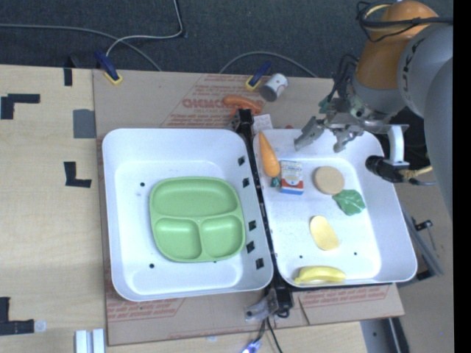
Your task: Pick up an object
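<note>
The two grey metal fingers point(310, 133) are spread wide with nothing between them, and the two-finger gripper point(327, 137) hangs over the far end of the right shallow white plastic bin point(383, 267). Below lie the smooth orange carrot point(268, 157) against the left wall, the small white carton with red and blue print point(292, 176), the flat round tan biscuit point(329, 179), the crinkled green leaf point(349, 201), the pale yellow oval piece point(324, 232) and the glossy yellow banana point(320, 274). The left white bin point(125, 197) holds the matt green three-compartment plate point(197, 218)
</note>
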`<action>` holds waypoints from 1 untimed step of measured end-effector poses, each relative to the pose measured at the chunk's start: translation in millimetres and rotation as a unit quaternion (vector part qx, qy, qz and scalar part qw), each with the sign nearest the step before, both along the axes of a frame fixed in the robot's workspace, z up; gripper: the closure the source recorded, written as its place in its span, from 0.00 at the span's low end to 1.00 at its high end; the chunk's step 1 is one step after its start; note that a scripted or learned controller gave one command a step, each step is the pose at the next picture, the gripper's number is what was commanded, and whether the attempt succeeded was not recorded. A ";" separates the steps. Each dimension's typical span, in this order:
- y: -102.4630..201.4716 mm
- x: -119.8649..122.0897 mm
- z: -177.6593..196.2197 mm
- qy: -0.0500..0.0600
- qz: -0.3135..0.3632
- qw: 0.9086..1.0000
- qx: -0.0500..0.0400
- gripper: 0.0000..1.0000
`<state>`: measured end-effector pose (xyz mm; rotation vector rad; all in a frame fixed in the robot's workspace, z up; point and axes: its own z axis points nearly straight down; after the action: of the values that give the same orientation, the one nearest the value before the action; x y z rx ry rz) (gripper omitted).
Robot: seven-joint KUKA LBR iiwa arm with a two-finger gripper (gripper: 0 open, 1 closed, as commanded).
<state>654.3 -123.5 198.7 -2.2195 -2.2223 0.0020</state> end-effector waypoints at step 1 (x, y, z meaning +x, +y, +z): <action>8.6 12.8 -96.6 0.002 0.000 1.000 0.000 0.00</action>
<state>667.2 -114.9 102.1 -2.2169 -2.2212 0.0049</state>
